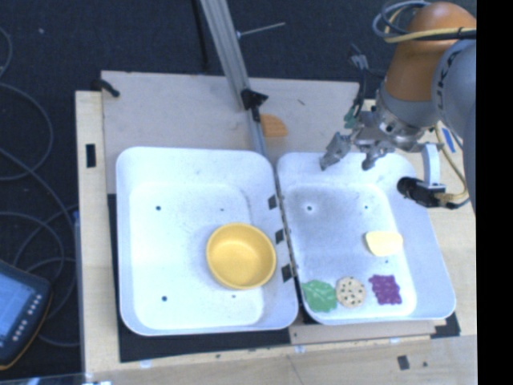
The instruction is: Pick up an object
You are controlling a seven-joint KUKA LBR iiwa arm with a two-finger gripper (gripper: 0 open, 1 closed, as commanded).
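My gripper (350, 160) hangs open over the far edge of the right bin (417, 215), with nothing between its two grey fingers. A pale yellow block (384, 242) lies near the bin's right side. Along the near edge of that bin sit a green piece (320, 295), a round cookie (349, 292) and a purple piece (385, 289), side by side. A yellow bowl (240, 255) stands upright in the left bin (152, 215), near its right wall.
A slanted metal pole (228, 50) runs down from the top to the gap between the bins. A small orange thing (273, 126) lies on the bench behind the bins. A screen device (16, 311) sits off the bench at lower left.
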